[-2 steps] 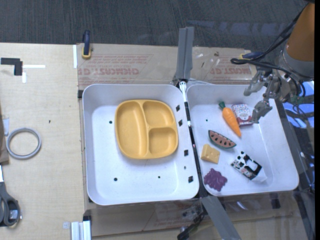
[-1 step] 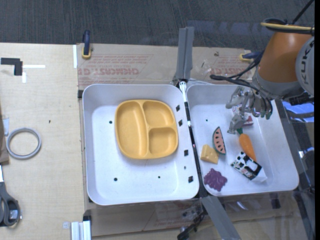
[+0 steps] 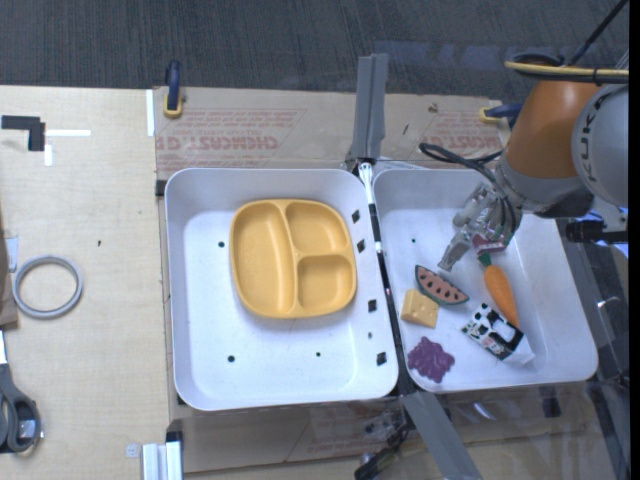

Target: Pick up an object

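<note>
In the right bin lie a watermelon slice, a yellow cheese wedge, a purple grape bunch, an orange carrot and a black-and-white carton. My gripper hangs low over the bin's middle, just above the carrot's green top and to the upper right of the watermelon slice. Its fingers stand apart, open, and nothing sits between them. One finger points down towards the bin floor near the watermelon slice.
The left bin holds a yellow divided plate. A grey divider post rises between the bins at the back. A tape roll and scissors lie on the bench at far left.
</note>
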`<action>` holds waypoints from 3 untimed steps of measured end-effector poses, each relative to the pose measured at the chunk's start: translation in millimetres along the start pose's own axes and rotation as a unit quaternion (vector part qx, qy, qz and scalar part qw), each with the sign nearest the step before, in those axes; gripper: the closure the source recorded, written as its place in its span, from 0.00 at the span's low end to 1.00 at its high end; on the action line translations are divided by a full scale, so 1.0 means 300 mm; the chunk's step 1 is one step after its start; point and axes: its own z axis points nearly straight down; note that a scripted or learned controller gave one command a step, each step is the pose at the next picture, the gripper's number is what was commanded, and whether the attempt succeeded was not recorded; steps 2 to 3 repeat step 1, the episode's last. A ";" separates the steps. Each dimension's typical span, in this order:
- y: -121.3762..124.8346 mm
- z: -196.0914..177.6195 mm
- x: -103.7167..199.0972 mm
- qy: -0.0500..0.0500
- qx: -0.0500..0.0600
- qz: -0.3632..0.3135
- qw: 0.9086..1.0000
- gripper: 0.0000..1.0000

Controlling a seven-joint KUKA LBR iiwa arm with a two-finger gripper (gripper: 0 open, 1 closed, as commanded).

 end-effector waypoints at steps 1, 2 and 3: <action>-0.080 0.003 0.306 0.001 0.001 0.056 0.998 0.00; -0.080 0.003 0.306 0.001 0.001 0.056 0.998 0.00; -0.080 0.003 0.306 0.001 0.001 0.056 0.998 0.00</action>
